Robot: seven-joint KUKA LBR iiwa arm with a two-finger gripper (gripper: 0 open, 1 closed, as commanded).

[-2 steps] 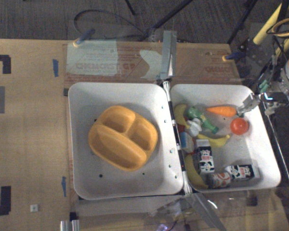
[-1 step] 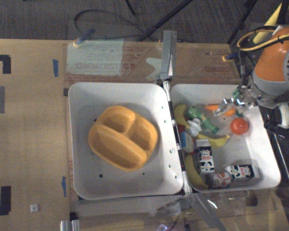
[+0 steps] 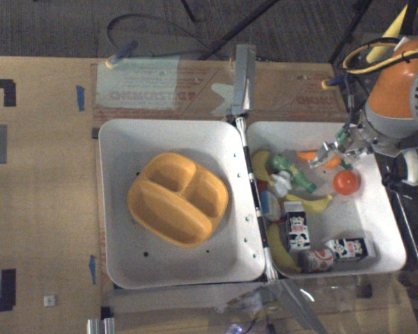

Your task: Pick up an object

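Nothing picked up yet. Gripper (image 3: 336, 150) low over right bin (image 3: 383, 218), near orange piece (image 3: 308, 156) and red ball (image 3: 346, 181). Pincer state: cannot tell. Grab and lift left.

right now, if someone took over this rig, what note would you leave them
Gripper: low over the far side of the right bin, by a small orange piece. Grip state unclear; nothing visibly held.
Right bin: red ball, green bottle, bananas, two milk cartons, a can.
Left bin: yellow divided plate.
Done: no pick confirmed.
Left: grasp one object and lift it.
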